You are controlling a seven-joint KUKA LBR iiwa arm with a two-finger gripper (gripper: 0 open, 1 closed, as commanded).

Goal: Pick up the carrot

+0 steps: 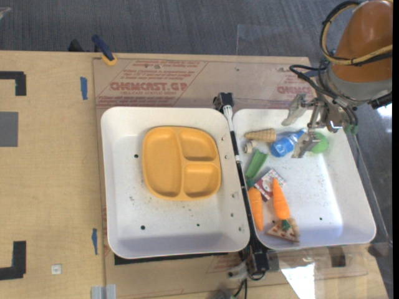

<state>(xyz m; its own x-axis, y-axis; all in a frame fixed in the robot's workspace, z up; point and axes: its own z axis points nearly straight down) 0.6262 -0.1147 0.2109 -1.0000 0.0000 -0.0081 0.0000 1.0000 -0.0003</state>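
Figure: the table (50, 167) from above, bearing two shallow white bins side by side. We see the left bin (124, 223) holding a yellow divided plate (182, 162); the right bin (349, 217) holds the toys. The arm (365, 36) enters at upper right, and its hand (307, 128) hangs over the far part of the right bin, above a blue cup (284, 146) and a small green object (319, 144); its fingers (295, 109) stand apart with nothing between them.

Two orange carrots lie near the bin's left wall: one carrot (255, 207) close against the wall, and a second carrot (280, 201) just beside it, tilted, its lower end touching a pizza slice (283, 230). A small printed packet (270, 182) lies at their upper ends; a green pod (255, 164) and an ice-cream cone (260, 135) lie farther up.

We judge the step in hand to be the approach: the hand is well apart from both carrots and must travel toward the near left of the bin. To do it well, we would choose the second carrot, which has more free room about it; turn the fingers to straddle its width, not its length; descend over its thick middle, away from packet and pizza slice; close only when the fingers reach the bin floor.
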